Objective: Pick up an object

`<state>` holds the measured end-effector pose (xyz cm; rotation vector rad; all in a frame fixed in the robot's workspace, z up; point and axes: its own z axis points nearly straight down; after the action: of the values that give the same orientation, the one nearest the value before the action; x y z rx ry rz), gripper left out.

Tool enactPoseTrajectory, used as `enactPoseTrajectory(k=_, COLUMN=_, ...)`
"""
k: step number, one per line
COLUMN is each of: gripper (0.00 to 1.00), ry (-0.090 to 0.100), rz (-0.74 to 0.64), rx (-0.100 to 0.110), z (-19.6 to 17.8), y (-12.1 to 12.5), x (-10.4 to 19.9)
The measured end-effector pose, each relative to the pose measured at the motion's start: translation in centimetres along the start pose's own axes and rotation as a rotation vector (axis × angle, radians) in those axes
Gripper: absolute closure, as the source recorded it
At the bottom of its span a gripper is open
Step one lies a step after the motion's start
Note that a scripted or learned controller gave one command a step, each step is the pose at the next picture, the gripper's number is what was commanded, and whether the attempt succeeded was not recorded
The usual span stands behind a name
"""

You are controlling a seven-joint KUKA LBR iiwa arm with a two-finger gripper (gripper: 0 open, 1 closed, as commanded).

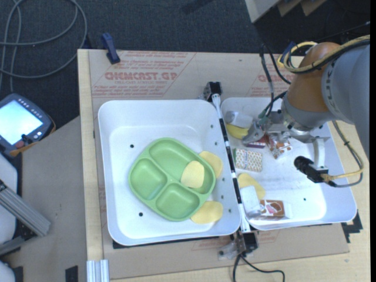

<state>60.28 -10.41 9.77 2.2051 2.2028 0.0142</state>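
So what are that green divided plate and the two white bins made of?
The green divided plate looks like moulded plastic with a smooth, slightly matte finish: even colour, rounded compartment walls. The left white bin and the right white bin look like thin formed plastic, judging by their soft sheen and rounded rims, though I can't be sure.

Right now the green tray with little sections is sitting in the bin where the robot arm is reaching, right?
Not quite. The camera view shows the green tray sitting in the left bin. The robot arm is reaching into the right bin, not that one.
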Motion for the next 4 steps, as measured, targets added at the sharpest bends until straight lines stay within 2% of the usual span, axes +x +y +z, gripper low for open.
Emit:
enactPoseTrajectory(k=1, gripper=0.00, ry=0.003, rz=-0.003, rx=0.005, z=0.1, y=3.5, x=-1.0)
enactPoseTrajectory(k=2, gripper=0.00, ry=-0.001, rz=-0.005, rx=0.032, z=0.2, y=6.4, x=-0.7)
enactPoseTrajectory(k=3, gripper=0.00, ry=0.001, rz=-0.004, rx=-0.010, z=0.1, y=3.5, x=-0.5)
enactPoseTrajectory(k=4, gripper=0.00, ry=0.003, rz=-0.005, rx=-0.012, z=0.0, y=1.1, x=-1.4)
